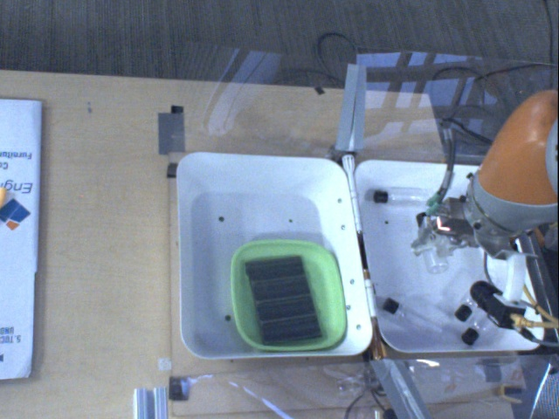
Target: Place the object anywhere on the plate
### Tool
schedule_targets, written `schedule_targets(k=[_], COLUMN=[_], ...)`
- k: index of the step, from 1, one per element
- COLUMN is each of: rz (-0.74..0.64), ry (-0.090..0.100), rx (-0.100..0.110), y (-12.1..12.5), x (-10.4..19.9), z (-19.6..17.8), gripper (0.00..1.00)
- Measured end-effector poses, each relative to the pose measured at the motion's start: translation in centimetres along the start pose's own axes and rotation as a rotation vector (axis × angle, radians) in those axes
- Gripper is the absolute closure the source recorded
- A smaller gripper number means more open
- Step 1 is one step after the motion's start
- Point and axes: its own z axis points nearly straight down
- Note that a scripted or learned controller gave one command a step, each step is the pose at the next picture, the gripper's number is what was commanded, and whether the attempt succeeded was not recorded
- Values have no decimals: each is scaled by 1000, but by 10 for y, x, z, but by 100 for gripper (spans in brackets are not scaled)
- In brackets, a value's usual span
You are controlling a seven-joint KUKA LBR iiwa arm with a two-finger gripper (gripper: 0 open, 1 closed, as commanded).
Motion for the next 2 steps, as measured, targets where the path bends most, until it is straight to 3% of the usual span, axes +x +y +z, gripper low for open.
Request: schedule_targets(k=[1, 2], rz=[-48, -304], ry=[1, 1], rx=[2, 3], y=[-16, -14], x=[68, 138], z=[14, 27], gripper=[100, 100])
